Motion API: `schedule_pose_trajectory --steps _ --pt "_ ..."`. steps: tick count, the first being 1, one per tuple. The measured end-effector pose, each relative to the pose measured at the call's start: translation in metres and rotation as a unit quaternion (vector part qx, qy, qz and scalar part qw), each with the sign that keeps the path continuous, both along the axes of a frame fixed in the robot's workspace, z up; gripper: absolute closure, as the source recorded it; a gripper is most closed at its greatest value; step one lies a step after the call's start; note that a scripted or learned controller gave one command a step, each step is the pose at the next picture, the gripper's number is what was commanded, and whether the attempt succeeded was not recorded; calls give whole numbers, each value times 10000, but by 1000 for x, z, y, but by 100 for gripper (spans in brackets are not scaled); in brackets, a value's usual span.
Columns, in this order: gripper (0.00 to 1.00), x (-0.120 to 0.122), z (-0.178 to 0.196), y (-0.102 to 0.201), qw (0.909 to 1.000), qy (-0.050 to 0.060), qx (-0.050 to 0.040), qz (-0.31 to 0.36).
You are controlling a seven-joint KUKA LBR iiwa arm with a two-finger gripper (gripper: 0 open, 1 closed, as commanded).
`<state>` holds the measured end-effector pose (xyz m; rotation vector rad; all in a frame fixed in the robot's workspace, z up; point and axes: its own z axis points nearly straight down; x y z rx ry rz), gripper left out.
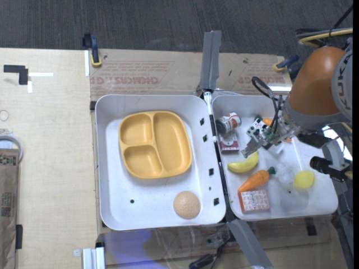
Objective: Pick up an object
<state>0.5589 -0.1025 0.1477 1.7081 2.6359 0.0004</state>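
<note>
- Two white bins sit side by side on the counter: we see the left bin and the right bin touching along a middle divider.
- We find a yellow three-compartment tray in the left bin, with a tan ball near its near right corner.
- We count several things in the right bin: a banana, a carrot just near of it, a small red box at the near edge, a yellow lemon to the right, and a red-and-white can at the far left.
- We see the arm reaching in from the right, its tool low over the right bin, just above the banana's right end.
- We cannot tell whether the tool is open or closed, and we see nothing clearly gripped in it.
</note>
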Motion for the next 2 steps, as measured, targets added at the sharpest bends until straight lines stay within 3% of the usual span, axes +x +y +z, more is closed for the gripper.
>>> schedule_pose_trajectory --steps 1,2 --pt "0 -57 -15 -1 9958 12 4 911" --pt "0 7 -56 -1 9884 0 -1 1519"
